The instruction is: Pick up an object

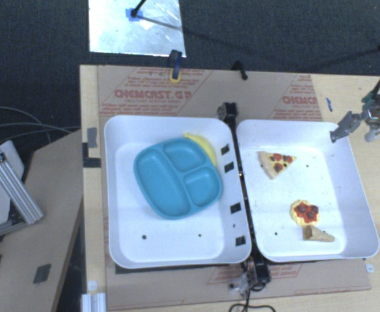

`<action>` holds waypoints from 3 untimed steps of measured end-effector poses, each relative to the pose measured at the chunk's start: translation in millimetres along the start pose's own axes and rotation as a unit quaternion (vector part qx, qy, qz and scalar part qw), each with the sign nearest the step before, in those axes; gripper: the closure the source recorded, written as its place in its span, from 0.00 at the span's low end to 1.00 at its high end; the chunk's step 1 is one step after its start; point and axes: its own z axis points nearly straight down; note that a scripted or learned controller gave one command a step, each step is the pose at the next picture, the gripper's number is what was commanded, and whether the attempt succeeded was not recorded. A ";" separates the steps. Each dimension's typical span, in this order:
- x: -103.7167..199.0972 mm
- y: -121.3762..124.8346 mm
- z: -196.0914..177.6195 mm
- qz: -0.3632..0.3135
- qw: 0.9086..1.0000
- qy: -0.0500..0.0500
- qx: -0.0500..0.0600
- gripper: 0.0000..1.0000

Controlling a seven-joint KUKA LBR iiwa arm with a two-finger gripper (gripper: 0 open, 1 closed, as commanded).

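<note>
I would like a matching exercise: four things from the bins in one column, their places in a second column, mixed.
1. tray
2. banana
3. pizza slice
4. gripper

A. right bin, upper part
B. middle of left bin
C. over the right bin's far right corner
D. left bin, at the tray's far edge

Pairs: 1-B, 2-D, 3-A, 4-C

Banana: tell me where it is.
The banana lies in the left bin, at the far right edge of the blue tray, partly tucked under it.
</note>
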 end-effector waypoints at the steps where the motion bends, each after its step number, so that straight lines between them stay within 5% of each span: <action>1: 0.1 1.0 -11.2 -0.002 1.000 0.000 -0.002 1.00; 2: 43.0 -14.8 35.4 -0.001 1.000 0.001 0.002 1.00; 3: 109.5 0.8 48.2 -0.003 1.000 0.001 0.001 1.00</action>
